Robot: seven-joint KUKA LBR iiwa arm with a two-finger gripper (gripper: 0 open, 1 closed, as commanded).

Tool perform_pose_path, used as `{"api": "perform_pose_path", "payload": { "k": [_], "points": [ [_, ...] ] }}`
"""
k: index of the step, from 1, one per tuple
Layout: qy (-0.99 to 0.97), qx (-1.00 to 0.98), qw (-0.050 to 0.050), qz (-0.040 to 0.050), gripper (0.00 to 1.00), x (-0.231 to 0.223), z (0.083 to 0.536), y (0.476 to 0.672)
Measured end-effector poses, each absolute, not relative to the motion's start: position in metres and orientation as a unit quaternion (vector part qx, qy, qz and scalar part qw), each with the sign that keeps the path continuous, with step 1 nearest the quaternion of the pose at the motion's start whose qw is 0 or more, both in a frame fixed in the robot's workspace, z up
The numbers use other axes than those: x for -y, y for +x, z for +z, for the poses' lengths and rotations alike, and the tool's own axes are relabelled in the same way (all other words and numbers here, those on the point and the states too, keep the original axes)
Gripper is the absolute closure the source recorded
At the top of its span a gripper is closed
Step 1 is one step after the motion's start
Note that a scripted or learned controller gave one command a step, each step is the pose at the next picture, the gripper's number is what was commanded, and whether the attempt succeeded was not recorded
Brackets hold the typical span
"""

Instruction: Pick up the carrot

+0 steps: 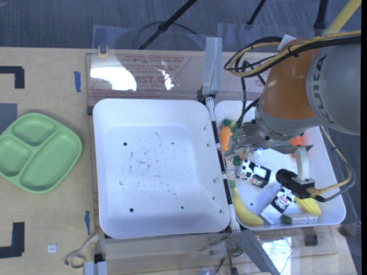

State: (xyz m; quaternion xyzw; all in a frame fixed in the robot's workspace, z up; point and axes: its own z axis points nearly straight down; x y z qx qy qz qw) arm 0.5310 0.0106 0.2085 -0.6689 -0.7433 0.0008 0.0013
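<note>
Nearest us, at the front of the bench, lay what we took for a pair of scissors [78,258], well apart from the work. Behind it sat the left bin [109,119], its floor marked with dark specks. To its left, out on the bench, a green divided plate [38,152] stood aside, playing no part that we could judge.

In the right bin [334,179] the things were jumbled loosely, as for a picking trial. A banana [245,211] lay along the front left corner, a yellow piece [307,206] sat near the front right, and some black-and-white patterned pieces [253,173] lay between them. The carrot [225,136] lay against that bin's left wall, toward the far end, orange with a green top pointing away from us. Being pressed against the wall, it probably left little room for a grasp on that side.

We saw the arm [289,87] reaching in from the right, bent low over the bin. Its gripper [241,144] hung just beside the carrot, on the carrot's right. The wrist and cables covered most of the gripper, so we could not tell whether it was open or closed, nor whether it touched the carrot. Nothing showed the carrot as held; we judged it was resting in the bin, not yet picked up.
</note>
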Motion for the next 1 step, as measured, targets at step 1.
{"api": "perform_pose_path", "payload": {
  "k": [1],
  "points": [
    [-0.721,0.692,-0.001,-0.0001,1.0,0.0311,0.1842,0.5683]
  ]
}}
